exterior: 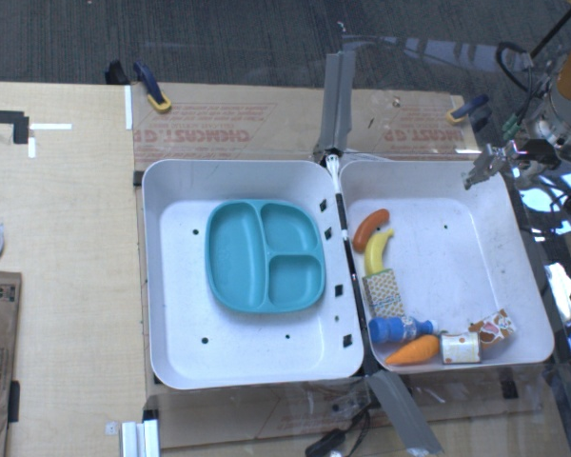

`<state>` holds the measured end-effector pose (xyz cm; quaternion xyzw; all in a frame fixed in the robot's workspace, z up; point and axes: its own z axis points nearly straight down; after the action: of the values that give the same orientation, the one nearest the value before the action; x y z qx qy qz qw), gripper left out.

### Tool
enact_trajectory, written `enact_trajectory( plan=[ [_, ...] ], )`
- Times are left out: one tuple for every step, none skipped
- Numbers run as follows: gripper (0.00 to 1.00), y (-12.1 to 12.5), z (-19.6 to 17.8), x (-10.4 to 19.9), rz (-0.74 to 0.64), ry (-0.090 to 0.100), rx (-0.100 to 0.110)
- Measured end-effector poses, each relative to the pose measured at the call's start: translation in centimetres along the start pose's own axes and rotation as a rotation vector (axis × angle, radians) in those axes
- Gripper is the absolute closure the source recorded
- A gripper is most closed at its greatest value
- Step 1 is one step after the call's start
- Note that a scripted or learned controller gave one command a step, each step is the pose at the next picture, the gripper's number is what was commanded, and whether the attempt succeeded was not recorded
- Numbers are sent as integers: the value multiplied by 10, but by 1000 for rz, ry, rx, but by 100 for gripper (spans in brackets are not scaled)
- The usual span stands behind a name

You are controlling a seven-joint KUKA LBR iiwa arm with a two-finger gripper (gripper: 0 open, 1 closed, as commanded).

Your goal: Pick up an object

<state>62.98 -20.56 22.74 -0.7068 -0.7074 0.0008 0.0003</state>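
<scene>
Nothing picked yet. Hand [502, 160] parked over far-right edge of right white bin [457, 188], grip state can't be told. Small objs incl. yellow toy banana [377, 250] and orange carrot [411, 351] lie along bin's left/near sides. Approach, grasp, lift all pending.

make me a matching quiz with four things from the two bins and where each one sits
Things:
1. teal divided plate
2. toy hot dog
3. toy carrot
4. banana

Places:
A. near edge of the right bin, beside the blue bottle
B. middle of the left bin
C. just nearer the camera than the hot dog, right bin
D. farthest back of the items in the right bin

Pairs: 1-B, 2-D, 3-A, 4-C
</scene>
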Motion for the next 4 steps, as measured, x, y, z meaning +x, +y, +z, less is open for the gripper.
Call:
enact_trajectory(
  plan=[
    [0,27,-98,-3,22,-2,-3],
    [0,-10,54,-12,-71,0,1],
    [0,-58,136,-5,-287,0,-1],
    [100,-57,126,-5,-284,0,-3]
  ],
)
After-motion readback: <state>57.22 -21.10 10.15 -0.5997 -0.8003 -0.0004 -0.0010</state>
